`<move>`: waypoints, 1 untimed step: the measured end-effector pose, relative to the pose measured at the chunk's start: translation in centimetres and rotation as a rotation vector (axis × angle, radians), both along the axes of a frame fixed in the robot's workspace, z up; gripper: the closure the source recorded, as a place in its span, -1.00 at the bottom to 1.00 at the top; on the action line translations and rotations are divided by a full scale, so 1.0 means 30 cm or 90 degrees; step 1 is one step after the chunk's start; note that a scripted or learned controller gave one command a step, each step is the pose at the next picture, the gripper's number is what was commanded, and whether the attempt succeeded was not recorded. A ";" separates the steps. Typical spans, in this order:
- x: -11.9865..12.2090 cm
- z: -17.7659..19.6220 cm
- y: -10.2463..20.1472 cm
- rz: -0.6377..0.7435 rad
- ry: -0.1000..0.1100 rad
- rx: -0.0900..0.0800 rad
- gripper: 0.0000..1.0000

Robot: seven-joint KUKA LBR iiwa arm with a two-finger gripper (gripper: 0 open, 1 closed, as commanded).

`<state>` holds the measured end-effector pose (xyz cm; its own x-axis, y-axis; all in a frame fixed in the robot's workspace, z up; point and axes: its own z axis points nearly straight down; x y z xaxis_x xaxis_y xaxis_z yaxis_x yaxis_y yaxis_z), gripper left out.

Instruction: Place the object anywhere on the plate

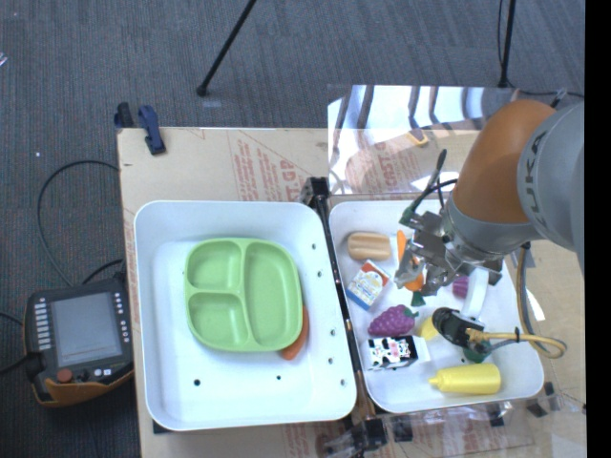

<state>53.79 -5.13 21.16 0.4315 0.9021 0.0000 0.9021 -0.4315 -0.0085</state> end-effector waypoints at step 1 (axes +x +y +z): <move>0.140 -0.081 0.251 -0.002 0.002 0.001 1.00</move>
<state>58.00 2.39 18.72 0.4340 0.9009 0.0002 0.9008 -0.4340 -0.0115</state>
